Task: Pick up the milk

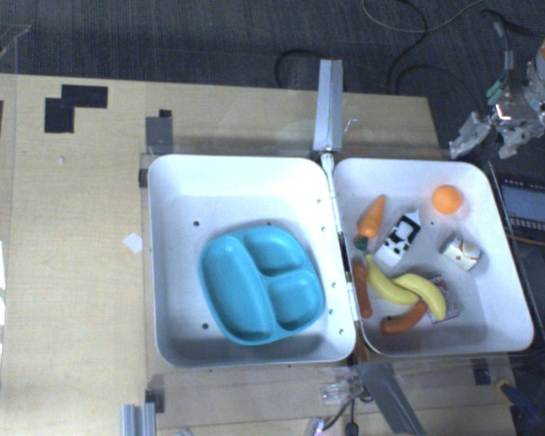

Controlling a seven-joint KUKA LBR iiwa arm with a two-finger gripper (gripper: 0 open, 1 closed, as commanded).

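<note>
Gripper [492, 133] (fingers spread, holding nothing) hangs beyond rt bin's [518, 312] far corner; milk [401, 235] inside.

A: What is in the right bin [504, 243]?

B: A milk carton [400, 237] (white with black patches), a carrot [371, 216], an orange [447, 200], two bananas [409, 289], a small can [460, 252].

A: And the gripper [495, 127]?

B: It hangs above the bench, beyond the bin's far right corner. The left bin [173, 243] holds a blue divided plate [262, 282].
</note>
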